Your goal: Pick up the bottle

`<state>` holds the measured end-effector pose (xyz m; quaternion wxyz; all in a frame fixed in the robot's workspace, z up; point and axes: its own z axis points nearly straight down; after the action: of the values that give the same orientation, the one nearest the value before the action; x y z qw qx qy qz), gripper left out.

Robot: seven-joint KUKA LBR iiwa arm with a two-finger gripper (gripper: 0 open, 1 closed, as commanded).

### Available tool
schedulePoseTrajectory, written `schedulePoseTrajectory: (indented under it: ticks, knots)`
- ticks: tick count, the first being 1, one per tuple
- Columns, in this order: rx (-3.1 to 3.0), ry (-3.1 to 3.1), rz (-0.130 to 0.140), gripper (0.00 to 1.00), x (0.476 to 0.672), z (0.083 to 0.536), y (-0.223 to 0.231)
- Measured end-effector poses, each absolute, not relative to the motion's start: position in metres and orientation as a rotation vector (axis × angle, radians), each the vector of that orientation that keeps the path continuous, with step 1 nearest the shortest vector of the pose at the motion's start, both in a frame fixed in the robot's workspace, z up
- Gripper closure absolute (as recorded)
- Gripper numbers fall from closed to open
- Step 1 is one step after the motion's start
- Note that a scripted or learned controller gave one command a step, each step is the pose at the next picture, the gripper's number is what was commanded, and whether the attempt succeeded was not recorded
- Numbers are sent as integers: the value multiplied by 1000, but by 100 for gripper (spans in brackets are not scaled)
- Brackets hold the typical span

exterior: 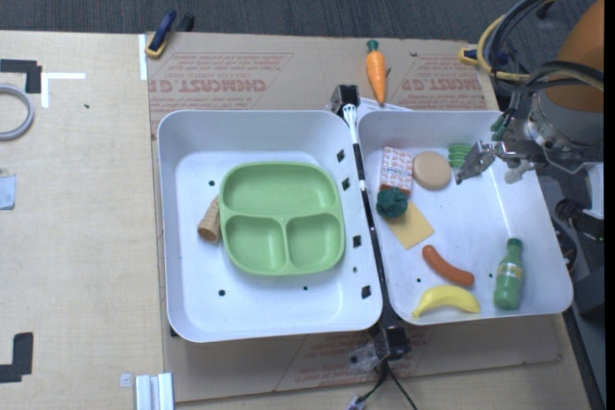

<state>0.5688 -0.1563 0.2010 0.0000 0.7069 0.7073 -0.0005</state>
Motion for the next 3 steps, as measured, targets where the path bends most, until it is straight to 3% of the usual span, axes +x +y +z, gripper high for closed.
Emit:
schedulePoseTrajectory:
  ticks: [1, 2, 3]
  knots:
    - [2393, 2028, 0, 0, 649, 103, -168]
    - [2389, 2032, -8, 100, 649, 114, -170]
    - [2572, 1803, -2, 100, 573, 165, -212]
